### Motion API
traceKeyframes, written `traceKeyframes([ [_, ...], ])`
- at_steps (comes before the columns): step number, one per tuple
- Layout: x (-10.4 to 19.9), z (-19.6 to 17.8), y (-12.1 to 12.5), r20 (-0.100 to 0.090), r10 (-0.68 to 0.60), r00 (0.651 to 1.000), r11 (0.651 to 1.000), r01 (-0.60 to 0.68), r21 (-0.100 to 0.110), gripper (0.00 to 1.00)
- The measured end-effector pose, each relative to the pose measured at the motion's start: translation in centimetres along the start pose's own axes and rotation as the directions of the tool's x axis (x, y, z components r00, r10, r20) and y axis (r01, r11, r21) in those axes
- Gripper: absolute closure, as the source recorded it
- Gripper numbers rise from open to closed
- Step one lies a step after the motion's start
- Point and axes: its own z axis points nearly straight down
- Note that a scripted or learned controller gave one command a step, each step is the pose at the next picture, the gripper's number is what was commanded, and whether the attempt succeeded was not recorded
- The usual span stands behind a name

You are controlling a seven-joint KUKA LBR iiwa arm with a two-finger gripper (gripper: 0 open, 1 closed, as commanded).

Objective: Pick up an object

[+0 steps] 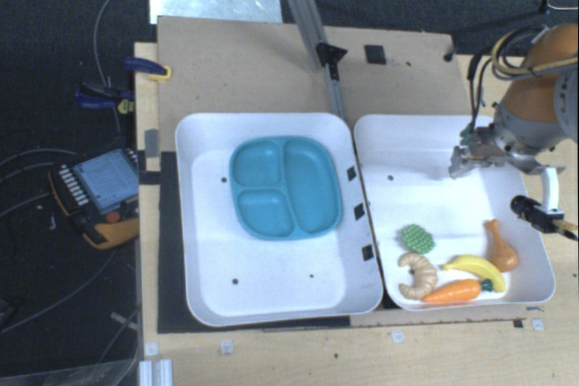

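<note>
Contents, right bin [380, 140], near corner cluster:

- Green piece [417, 238]: round, bumpy-textured, lying flat on the bin floor, farthest in from the front wall.
- Croissant [417, 274]: tan, curved, just below the green piece and beside the carrot's blunt end.
- Carrot [451, 291]: orange, lying lengthwise along the front wall.
- Banana [476, 268]: yellow, curved, resting just above the carrot, touching it.
- Drumstick [500, 247]: orange-brown, slanted, narrow end pointing away from the front wall, close to the banana's right end.
</note>
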Motion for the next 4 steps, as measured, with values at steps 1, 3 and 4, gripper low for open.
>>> traceKeyframes([
  [1, 0.1, -5.6, 1.2, 0.0, -0.005, 1.0, 1.0, 0.005, -0.002, 1.0],
  [3, -0.1, -16.6, 2.9, 0.0, -0.006, 1.0, 1.0, 0.006, -0.002, 1.0],
  [4, 5.1, -15.0, 1.3, -0.003, -0.008, 1.0, 1.0, 0.008, 0.006, 1.0],
])
